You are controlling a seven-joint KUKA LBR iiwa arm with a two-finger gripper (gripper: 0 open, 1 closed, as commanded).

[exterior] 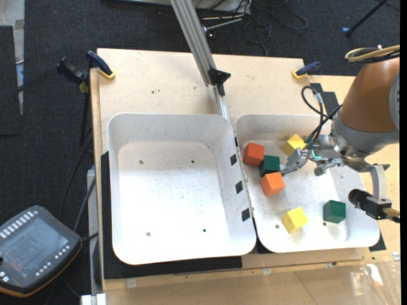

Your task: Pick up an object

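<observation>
End effector [294, 164] hangs low in the right bin [356, 237], finger state not readable, with the nearest target, the dark green cube [270, 164], just beside it at 9 o'clock, wedged between two orange cubes.

The arm [375, 107] is a thick rounded body, orange-brown on its broad upper band and grey below it. Under the grey part sits a cluster of pale metal fittings that narrows toward the jaws. Black cables loop from a dark block behind the jaws and run down into the metal cluster. A yellowish cable curves over the top of the orange band. On the side away from the jaws, a grey bracket carries a small black cylinder.
</observation>
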